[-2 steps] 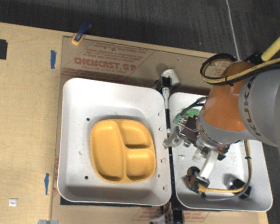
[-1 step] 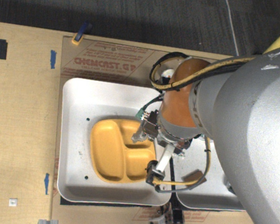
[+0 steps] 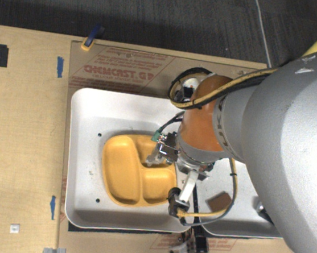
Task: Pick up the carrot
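Dark grey carpet floor (image 3: 161, 9) lies beyond the cardboard-topped bench (image 3: 20, 135).

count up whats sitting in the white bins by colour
yellow: 1, a two-compartment container in the left white bin
brown: 1, a small item in the right bin
total: 2

bench (image 3: 18, 151): brown cardboard top | on it: white bin (image 3: 85, 142), blue tape marks (image 3: 60, 66)

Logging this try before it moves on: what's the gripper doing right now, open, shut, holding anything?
Gripper: cannot be told. It hangs over the yellow container in the left white bin, with no carrot seen in it.
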### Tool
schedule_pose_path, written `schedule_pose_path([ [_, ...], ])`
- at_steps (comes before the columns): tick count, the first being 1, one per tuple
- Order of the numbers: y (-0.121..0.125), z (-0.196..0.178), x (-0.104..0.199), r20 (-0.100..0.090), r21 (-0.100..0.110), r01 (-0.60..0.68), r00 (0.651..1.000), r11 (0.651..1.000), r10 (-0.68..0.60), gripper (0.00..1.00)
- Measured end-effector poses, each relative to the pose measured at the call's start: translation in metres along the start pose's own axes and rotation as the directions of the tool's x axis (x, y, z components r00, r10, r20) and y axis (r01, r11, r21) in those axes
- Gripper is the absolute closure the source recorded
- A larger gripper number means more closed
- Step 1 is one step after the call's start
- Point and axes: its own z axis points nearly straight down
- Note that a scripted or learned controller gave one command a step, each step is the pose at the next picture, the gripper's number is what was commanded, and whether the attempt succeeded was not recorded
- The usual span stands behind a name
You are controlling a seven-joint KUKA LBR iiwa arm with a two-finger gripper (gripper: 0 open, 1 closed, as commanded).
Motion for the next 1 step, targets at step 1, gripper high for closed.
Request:
schedule_pose_path([
  [1, -0.0043, -0.0241, -0.0042, 0.011, 0.015, 0.065, 0.998, 0.998, -0.065, 0.0],
])
